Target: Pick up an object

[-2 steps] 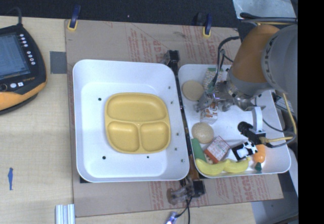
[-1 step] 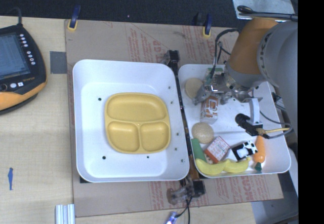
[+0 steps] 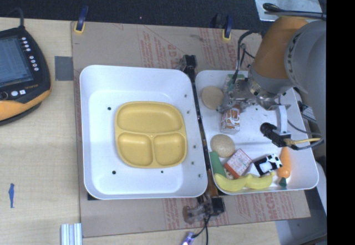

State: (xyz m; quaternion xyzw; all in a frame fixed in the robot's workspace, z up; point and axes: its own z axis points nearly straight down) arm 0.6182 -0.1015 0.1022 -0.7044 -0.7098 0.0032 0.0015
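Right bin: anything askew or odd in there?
Nothing spilled or damaged. The toys in the right bin are just crowded toward its near edge: banana, carrot and small box lie jumbled together. The yellow divided tray sits flat in the left bin.

Arm: grey, reaching in from the right edge, bulky link filling the upper right, ending above the claw.
Band: orange, wrapped around the arm just above and right of the claw, facing up and left.
Wrist: dark metal block with cables looping over its top, sitting directly above the claw, tilted down and to the left.
Claw: gripper (image 3: 232,106) pointed down and leftward, hanging low at the arm's left end.
Cables: thin black loops rising from the wrist, up and left of the band.
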